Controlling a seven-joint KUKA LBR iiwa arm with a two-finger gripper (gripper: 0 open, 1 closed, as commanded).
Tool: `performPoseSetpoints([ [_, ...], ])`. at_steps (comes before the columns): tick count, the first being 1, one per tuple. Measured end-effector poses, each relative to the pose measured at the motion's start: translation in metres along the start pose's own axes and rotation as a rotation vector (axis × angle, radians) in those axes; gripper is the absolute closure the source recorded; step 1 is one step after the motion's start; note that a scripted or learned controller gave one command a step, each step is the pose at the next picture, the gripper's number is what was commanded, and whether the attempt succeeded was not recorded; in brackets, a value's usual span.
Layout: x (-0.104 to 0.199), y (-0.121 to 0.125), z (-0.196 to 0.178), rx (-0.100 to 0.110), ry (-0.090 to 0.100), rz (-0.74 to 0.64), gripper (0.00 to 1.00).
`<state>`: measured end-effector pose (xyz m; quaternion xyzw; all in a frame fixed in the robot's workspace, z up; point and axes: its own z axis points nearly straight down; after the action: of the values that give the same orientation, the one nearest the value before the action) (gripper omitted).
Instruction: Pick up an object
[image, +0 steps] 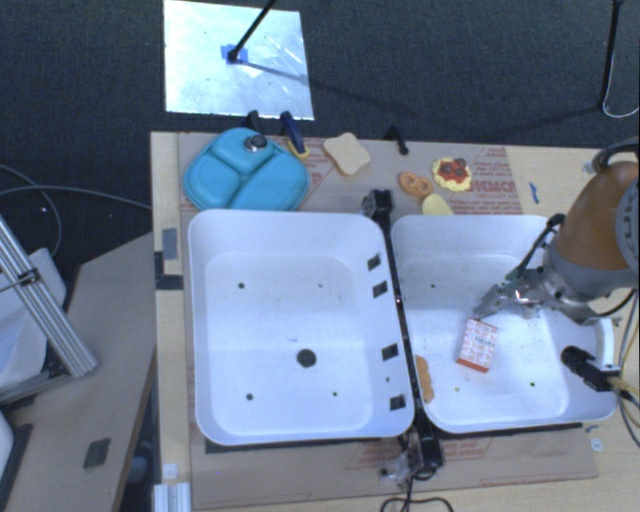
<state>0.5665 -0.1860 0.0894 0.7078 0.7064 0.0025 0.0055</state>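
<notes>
Gripper (497, 303) in right bin (440, 400), just above red-and-white packet (478, 345); you see fingers spread, pinching nothing.

Two bins side by side on the counter (330, 480): left bin (215, 240), right bin (420, 240). In the right bin, a small box (478, 344) near the middle, a cookie (424, 378) by the left wall. Just above the box, the tool (497, 303), reaching in from the right. Behind the bins, a divided plate (246, 172) at left, then a toast slice (347, 153), a pretzel (414, 184), a small pizza (452, 173).
</notes>
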Motion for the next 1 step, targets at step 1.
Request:
performPoseSetpoints([
  [1, 0.0676, 0.0107, 0.0017, 0.001, 0.0, -0.01, 0.0],
])
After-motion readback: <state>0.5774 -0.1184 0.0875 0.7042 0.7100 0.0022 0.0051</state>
